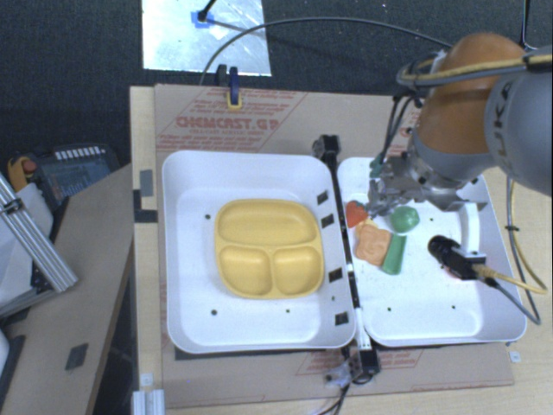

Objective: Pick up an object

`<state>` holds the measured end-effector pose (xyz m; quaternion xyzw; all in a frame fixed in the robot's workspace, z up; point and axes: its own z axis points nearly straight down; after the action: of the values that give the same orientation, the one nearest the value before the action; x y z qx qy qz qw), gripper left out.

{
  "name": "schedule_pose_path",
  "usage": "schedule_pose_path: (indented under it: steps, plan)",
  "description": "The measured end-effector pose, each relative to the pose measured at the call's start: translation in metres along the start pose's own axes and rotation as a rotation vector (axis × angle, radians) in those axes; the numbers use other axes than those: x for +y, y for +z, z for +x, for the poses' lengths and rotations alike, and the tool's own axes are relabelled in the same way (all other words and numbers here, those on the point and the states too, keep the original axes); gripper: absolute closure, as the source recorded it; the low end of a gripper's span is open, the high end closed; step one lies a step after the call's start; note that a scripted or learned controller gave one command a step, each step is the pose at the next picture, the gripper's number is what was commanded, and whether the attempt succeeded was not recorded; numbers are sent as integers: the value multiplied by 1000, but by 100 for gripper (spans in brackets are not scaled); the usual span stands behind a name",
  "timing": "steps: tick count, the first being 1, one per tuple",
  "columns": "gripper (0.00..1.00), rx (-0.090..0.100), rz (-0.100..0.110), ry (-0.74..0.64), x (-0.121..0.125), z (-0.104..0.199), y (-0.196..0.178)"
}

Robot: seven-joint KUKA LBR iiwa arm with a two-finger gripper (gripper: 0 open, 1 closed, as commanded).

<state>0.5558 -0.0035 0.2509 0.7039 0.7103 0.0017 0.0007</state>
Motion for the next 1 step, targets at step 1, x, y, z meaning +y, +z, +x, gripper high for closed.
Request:
schedule_pose_path:
  steps: [1]
  plan:
    - [100, 1, 0, -1, 19, 53, -4]
